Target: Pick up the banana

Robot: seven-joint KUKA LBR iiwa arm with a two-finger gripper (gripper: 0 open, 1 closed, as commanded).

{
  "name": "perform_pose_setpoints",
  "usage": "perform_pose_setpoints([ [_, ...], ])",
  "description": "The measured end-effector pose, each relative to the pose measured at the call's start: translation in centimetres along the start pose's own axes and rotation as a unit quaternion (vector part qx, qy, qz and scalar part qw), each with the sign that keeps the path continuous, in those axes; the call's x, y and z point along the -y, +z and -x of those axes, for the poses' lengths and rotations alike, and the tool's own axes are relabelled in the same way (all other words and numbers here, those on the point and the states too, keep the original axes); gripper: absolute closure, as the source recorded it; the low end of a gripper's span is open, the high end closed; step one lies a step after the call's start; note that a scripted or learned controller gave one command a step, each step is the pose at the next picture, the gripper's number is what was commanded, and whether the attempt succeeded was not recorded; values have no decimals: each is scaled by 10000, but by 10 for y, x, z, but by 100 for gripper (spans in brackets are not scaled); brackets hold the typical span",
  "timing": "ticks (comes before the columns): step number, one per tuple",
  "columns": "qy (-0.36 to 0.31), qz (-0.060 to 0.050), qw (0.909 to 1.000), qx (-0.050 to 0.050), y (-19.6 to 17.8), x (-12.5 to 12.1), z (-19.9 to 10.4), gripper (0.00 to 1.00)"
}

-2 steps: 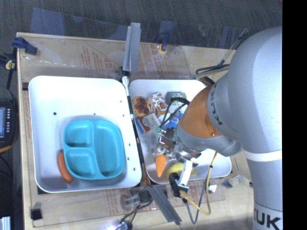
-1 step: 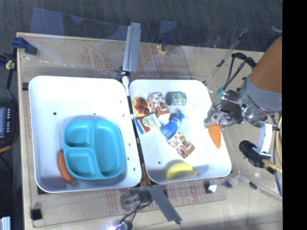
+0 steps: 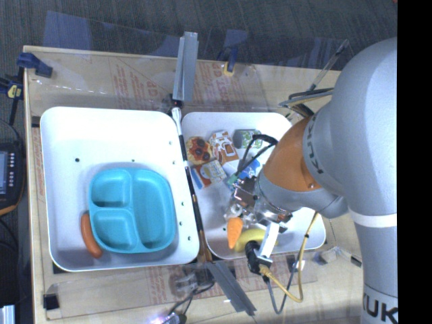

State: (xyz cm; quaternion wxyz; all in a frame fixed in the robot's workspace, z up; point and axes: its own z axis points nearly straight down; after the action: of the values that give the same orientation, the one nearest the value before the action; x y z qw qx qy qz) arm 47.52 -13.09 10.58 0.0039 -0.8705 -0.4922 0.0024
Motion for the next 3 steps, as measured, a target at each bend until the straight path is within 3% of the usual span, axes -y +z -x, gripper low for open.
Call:
perform_pose_setpoints([
  [3,-81,-75,9999,-8,-26,1,-1,100],
])
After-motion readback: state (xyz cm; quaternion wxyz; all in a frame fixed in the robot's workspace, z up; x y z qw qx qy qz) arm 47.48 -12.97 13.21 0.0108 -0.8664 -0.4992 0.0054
